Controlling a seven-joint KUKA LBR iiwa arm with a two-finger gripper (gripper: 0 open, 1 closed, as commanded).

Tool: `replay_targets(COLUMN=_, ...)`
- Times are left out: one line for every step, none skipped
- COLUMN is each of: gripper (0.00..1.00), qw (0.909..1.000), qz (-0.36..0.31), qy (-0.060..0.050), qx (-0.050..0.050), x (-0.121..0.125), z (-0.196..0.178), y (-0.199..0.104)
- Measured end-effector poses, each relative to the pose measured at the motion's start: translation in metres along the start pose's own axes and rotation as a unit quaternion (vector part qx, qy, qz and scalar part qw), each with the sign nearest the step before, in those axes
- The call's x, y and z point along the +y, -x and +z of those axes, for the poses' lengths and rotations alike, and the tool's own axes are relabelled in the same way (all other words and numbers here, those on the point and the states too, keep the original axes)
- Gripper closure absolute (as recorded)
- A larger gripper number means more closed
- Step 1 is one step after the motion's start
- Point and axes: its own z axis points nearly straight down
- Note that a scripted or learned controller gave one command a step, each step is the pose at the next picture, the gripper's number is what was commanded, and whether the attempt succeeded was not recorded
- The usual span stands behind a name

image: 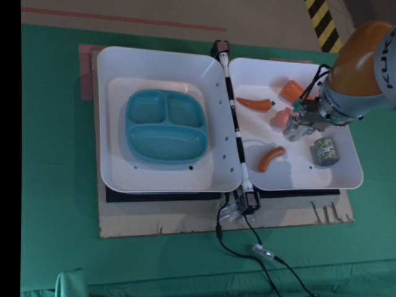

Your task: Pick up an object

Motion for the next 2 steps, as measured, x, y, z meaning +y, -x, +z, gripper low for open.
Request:
replay_targets(gripper=1.0, qw=1.0, qz=-0.003, qy=-0.005, qx=0.001, x=0.012, z=-0.053, y=0.053)
replay_targets(gripper=1.0, qw=1.0, qz=-0.003, qy=-0.005, qx=0.001, x=-0.017, z=-0.122, y=0.064)
